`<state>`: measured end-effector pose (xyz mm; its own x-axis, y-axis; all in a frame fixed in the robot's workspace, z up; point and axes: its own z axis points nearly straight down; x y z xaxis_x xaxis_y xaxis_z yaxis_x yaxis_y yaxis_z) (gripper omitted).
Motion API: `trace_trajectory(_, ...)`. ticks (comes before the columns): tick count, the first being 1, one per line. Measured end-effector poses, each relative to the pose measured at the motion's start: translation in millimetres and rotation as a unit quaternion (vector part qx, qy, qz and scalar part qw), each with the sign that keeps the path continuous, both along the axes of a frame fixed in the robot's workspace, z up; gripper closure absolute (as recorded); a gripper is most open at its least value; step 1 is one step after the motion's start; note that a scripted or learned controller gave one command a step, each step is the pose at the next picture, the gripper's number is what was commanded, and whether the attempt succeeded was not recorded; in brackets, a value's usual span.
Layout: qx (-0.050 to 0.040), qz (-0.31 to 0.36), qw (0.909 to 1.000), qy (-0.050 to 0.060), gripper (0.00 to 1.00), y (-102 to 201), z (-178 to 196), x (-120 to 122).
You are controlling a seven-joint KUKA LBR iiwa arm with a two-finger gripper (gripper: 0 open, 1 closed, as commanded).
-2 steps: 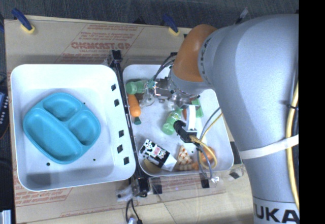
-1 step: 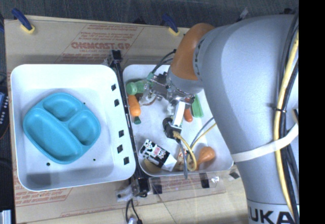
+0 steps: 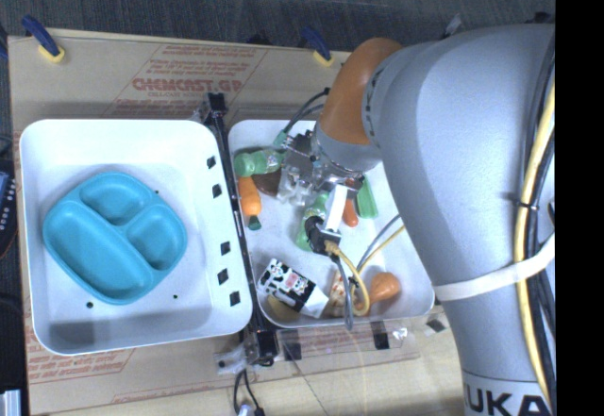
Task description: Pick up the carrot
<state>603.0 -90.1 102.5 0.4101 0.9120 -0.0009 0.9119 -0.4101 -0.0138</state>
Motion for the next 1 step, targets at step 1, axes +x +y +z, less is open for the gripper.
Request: trace_trajectory(1, 0.0005, 0.001, 1.0, -0.007, 1.0, 64.3, 93.8, -0.4)
